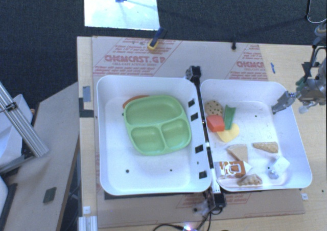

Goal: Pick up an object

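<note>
Camera view looks down at a slant on the surface (pixel 87 122), where two shallow white bins sit side by side on a protective sheet printed in red with "CHEMCAST GP" (pixel 134 59), repeated smaller across the sheet. The claw (pixel 282 103) hangs at the upper right rim of the right bin (pixel 294 138), reaching in from the right; whether it is clenched or released cannot be told from this angle, and nothing shows between its tips. The things to pick all lie in the right bin, to the left of and below the claw and well apart from it: a round cookie (pixel 213 107) near the top left corner, a green piece (pixel 229 116) just beside it, a red block (pixel 215 122) touching a yellow piece (pixel 229 133), two tan wedge-shaped pieces (pixel 238 152) (pixel 266 147) farther down, a small packet with orange print (pixel 230 169) whose writing is too small to read, a pale crumpled thing (pixel 250 179) and a small white object (pixel 280 164) near the lower right. The left bin (pixel 110 138) holds a green divided tray (pixel 156 124) with three compartments, resting over something orange-red at its upper left edge
</note>
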